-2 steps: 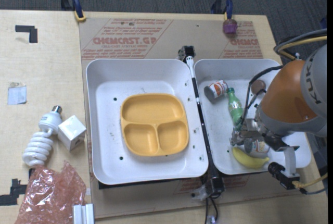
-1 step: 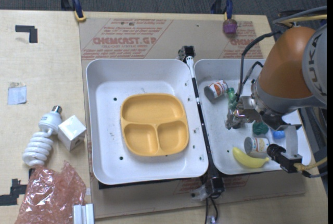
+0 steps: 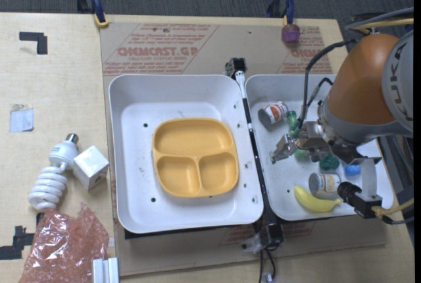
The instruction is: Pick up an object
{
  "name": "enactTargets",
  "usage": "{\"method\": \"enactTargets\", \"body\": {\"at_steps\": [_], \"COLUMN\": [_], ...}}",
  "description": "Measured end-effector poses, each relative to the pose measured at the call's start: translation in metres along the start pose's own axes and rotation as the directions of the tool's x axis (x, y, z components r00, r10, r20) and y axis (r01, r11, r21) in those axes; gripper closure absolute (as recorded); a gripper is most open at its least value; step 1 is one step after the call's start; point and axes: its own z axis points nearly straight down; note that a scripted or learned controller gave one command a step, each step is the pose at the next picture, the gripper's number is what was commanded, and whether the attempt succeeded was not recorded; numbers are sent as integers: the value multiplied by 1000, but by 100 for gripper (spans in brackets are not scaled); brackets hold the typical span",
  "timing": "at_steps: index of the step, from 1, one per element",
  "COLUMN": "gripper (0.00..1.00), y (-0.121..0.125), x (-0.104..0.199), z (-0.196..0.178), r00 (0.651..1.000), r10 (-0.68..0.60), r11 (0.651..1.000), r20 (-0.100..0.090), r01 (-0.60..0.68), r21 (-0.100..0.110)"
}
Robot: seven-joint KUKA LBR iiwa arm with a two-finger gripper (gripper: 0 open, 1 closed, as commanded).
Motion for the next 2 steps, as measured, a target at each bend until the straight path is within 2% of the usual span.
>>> {"method": "enactTargets", "body": {"at_steps": [2], "gripper": [0], "y": [0], "x": [0], "z": [0], "r00": [1000], "r10": [0], "r11": [1000], "r20": [0], "r01": [0], "r21": [0]}}
